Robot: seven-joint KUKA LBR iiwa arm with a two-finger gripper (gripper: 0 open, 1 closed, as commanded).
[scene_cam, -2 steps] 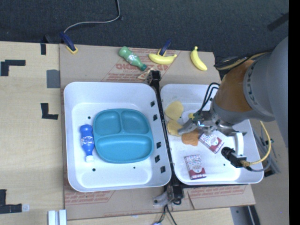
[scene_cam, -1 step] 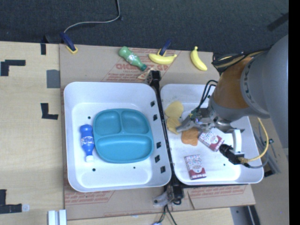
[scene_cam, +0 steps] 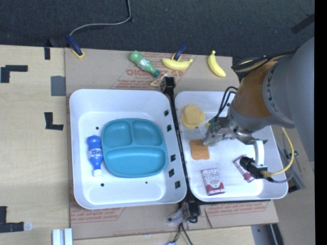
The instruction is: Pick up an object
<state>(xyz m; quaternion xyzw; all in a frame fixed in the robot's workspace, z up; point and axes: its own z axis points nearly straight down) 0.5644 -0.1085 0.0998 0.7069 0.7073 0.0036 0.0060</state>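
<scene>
The arm is reaching in from the right of the frame, and its gripper (scene_cam: pixel 211 137) is hanging low over the right bin (scene_cam: pixel 273 190), just above the upper right edge of a flat tan cracker (scene_cam: pixel 199 150) lying near that bin's left wall. Whether the hand is spread or clenched I cannot tell; the wrist is covering it from this angle, and nothing is showing as held.

The likeliest target is that cracker, though the round yellow cookie (scene_cam: pixel 193 116) is sitting just above the gripper toward the upper left of the same bin, so either could be the aim. A small red-and-white carton (scene_cam: pixel 212 181) is lying lower down near the front wall.

The main risk, as I judge it, is the cracker's flatness: it is lying flush on the floor, so the tips may be skating over it or pushing it toward the wall rather than getting under an edge. The gripper is also sitting off its corner, not centred, so a closing pinch could be tipping it away. The left bin (scene_cam: pixel 76 137) is holding a blue tray (scene_cam: pixel 134 148) and a blue bottle (scene_cam: pixel 94 154), well apart from the arm.
</scene>
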